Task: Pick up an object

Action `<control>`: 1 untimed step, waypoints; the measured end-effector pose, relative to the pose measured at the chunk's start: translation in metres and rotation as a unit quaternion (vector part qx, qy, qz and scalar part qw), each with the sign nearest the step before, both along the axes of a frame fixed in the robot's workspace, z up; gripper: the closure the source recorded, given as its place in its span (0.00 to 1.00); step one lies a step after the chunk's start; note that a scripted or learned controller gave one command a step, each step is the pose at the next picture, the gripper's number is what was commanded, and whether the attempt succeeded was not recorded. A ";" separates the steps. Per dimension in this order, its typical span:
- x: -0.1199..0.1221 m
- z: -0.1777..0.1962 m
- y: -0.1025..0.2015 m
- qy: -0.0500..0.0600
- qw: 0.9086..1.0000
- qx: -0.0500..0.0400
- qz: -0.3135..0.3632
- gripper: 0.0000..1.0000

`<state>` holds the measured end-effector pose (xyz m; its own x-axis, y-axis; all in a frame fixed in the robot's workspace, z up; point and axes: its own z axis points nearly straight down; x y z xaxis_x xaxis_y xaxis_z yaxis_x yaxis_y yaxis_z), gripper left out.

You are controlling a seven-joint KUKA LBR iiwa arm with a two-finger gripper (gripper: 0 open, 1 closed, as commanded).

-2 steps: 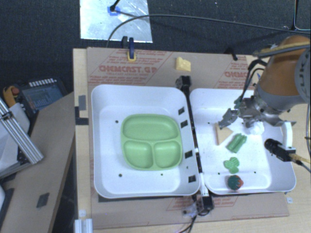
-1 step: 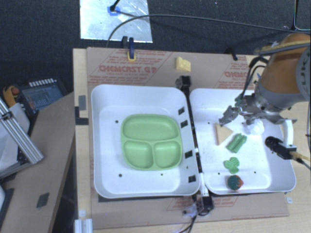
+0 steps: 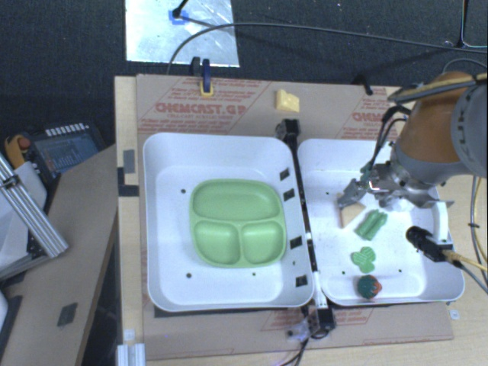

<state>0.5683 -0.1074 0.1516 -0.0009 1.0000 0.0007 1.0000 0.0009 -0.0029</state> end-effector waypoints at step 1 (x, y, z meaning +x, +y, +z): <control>0.003 -0.042 0.002 0.000 1.000 0.000 0.000 0.00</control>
